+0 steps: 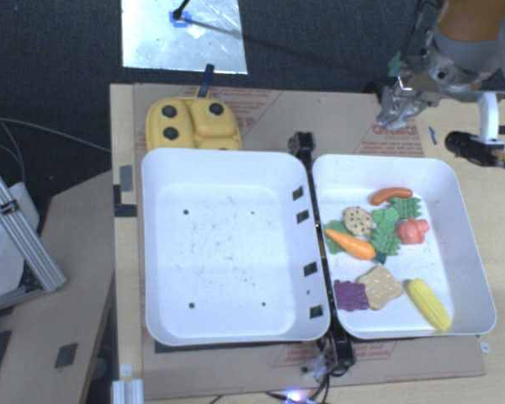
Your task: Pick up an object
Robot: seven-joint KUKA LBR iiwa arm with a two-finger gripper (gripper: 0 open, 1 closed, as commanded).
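Note:
The right bin (pixel 454 183) holds several toy foods: a sausage (pixel 390 195), a cookie (pixel 358 220), a green leafy piece (pixel 390 223), a red piece (pixel 413 231), a carrot (pixel 350 243), a slice of toast (pixel 380 286), purple grapes (pixel 348 295) and a corn cob (pixel 429 303). My gripper (pixel 397 112) hangs above the cardboard beyond the right bin's far edge, well apart from the foods, with nothing seen between its fingers.
The left bin (pixel 227 242) sits beside the right one, joined by a black divider (pixel 307 225). A yellow toy (pixel 192 124) lies behind the left bin. A shiny metal sheet (pixel 183 22) lies at the back.

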